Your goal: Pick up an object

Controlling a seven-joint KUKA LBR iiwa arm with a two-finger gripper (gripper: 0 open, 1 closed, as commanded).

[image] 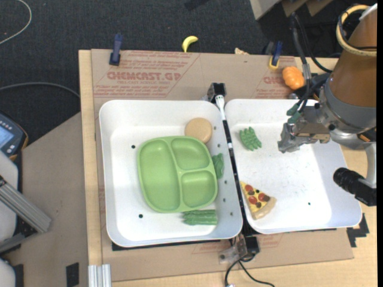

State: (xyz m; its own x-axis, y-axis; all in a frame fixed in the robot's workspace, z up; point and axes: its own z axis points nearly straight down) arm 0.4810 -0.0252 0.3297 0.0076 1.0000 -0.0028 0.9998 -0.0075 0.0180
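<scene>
**Q:** Where are you at with the pick?

**Me:** Approach step, I'd say. My pincer [294,141] hangs over the right bin [323,211], nothing between its tips that I can see, and I can't tell if they're apart or together. Closest target is the green leafy toy [251,139], at about 9 o'clock from the pincer, near it but not touching.

**Q:** Next move?

**Me:** Probably slide toward 9 o'clock, then drop. It's small, frilly, lying flat. The pizza slice [258,200] sits at 7 o'clock.
</scene>
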